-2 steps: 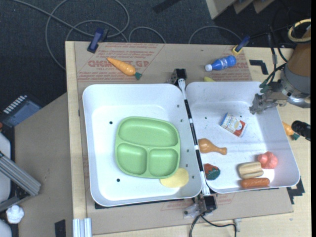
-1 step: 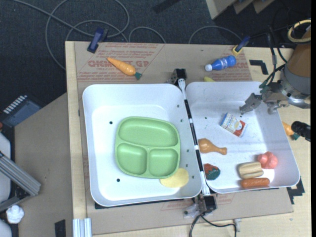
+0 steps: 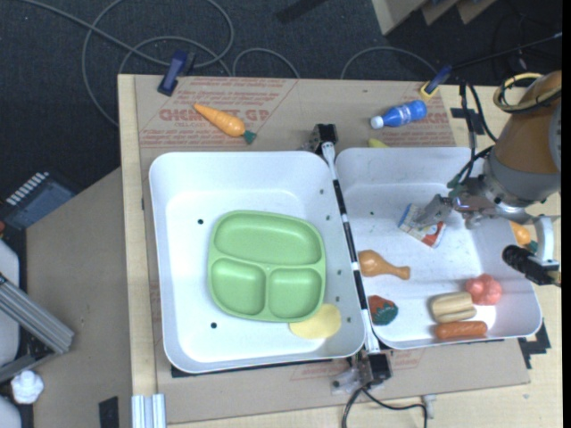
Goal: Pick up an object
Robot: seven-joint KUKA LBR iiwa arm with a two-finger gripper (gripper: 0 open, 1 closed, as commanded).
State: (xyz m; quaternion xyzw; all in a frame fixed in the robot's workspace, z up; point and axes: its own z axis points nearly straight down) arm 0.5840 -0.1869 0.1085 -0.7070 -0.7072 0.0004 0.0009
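I am seeing a divided tray [image 3: 265,266] lying in the left bin [image 3: 169,239]; at its three o'clock, the right bin [image 3: 393,172] is holding a drumstick [image 3: 382,265], bun [image 3: 452,307] and sausage [image 3: 461,331].

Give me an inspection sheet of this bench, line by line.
Surface: cardboard-covered bench bearing a left bin and a right bin.
Job's things: right bin holds a small packet, drumstick, bread roll, sausage, pink toy; left bin holds a green tray and yellow disc.
Clutter: carrot and blue bottle lie outside the bins.
Hand: hand sits over the packet; grip unclear.
Cables: loops on the floor.
Surroundings: dark carpet.
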